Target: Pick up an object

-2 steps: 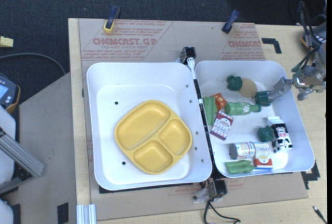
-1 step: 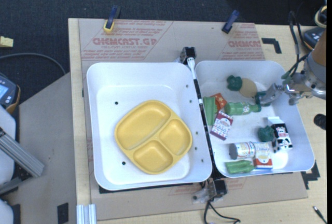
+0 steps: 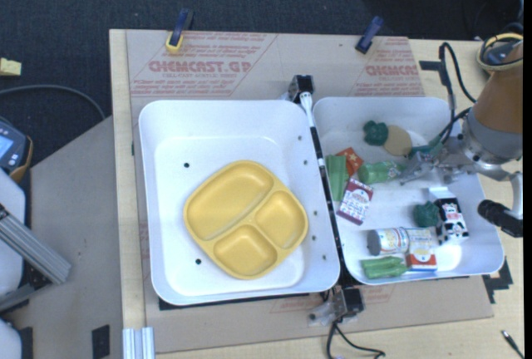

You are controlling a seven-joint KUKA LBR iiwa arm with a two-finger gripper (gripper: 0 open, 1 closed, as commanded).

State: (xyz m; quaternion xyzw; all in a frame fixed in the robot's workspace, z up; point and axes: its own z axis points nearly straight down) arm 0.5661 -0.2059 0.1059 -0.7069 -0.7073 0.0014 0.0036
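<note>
Yellow divided tray, one, in left bin; hand above right bin, grip unclear.

You've got 2 white bins on the worktop: the left bin has 1 yellow divided plate w/ 3 compartments, and the right bin has approx. 9 small items. Counting those: 1 dark green lump, 1 tan disc, 1 green pkg w/ an orange end, 1 red-and-white packet, 1 small teal item, 1 black-and-white toy, 1 labelled can on its side, 1 green tube, plus a green piece by the pincer you can't make out well. Also 2 clamps on the far edge, 1 yellow-tipped and 1 blue.
</note>
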